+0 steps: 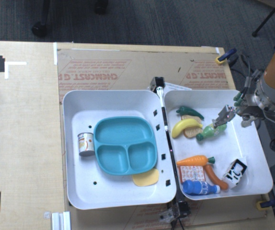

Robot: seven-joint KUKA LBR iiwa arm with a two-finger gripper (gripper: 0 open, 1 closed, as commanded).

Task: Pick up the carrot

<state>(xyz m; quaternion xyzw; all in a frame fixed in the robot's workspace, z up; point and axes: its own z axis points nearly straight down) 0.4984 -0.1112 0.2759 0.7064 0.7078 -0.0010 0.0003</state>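
Note:
The carrot, orange with a green top at its right end, lies flat in the right bin, left of the bin's middle and toward the front. My gripper hangs over the upper middle of that bin, right above a light green vegetable. It is well behind and to the right of the carrot and not touching it. The arm comes in from the right edge.
Around the carrot lie a red and white box, a blue bottle, a sausage and a black and white object. Behind it are a banana and a dark green vegetable. The left bin holds a teal divided plate, a small can and a yellow disc.

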